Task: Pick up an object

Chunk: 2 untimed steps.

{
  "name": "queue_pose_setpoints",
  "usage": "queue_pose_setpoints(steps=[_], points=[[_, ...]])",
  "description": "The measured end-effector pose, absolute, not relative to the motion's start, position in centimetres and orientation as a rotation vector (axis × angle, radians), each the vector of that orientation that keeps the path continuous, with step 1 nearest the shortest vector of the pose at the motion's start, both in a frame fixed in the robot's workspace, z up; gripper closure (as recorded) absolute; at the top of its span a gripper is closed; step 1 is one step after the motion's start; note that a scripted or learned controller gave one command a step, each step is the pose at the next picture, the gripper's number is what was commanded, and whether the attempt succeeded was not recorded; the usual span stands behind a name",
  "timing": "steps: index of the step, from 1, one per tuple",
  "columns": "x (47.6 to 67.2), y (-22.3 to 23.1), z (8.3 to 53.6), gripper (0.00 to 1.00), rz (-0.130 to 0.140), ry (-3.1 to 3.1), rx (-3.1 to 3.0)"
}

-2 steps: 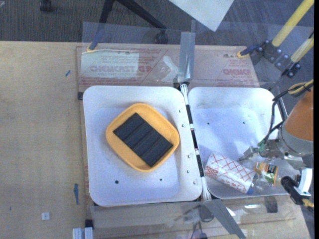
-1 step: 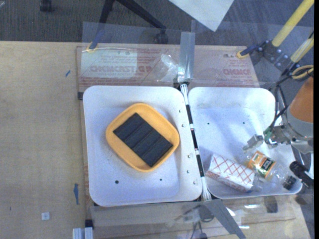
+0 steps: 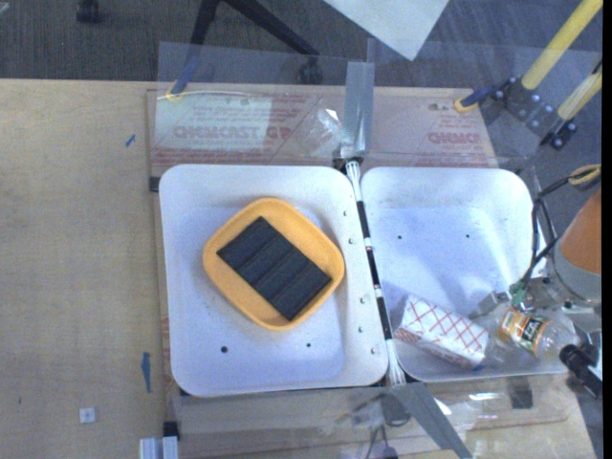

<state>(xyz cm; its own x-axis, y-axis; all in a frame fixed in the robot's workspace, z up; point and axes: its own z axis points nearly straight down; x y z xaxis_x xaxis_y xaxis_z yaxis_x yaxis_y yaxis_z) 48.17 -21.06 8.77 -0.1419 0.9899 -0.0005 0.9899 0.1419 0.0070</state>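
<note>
— Two bins sit side by side on the surface (image 3: 76, 256); which one matters for the pick?

— I'd judge the right bin (image 3: 449, 199). The arm (image 3: 583, 242) comes in over its near right corner, and the end effector (image 3: 524, 316) hangs low there, amid cables and a small labelled cylinder-like part.

— Is it clenched or released?

— I cannot tell; that area is cluttered and blurred, and nothing is clearly between its tips.

— What lies closest?

— A red-and-white checked box (image 3: 442, 331), resting on the right bin's floor near the front edge. It lies just to the left of the end effector in this view, near but apparently apart from it. Its long axis runs at a slant, from upper left down to lower right, roughly toward the end effector.

— And the other bin?

— The left bin (image 3: 191, 352) holds a yellow tray with a dark ribbed slab (image 3: 274, 268), well apart from the end effector, across the divider.

— So the coming move?

— Probably a short shift leftward over the box, with the grip set across its narrow width.
</note>
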Motion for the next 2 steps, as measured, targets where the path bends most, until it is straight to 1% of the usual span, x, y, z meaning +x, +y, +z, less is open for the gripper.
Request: queue_pose_setpoints(steps=[1, 2], points=[[48.3, -21.1, 9.9, 1.0, 0.012, 2.363, 2.054], [48.0, -22.4, 12.9, 1.0, 0.002, 2.184, 2.252]])
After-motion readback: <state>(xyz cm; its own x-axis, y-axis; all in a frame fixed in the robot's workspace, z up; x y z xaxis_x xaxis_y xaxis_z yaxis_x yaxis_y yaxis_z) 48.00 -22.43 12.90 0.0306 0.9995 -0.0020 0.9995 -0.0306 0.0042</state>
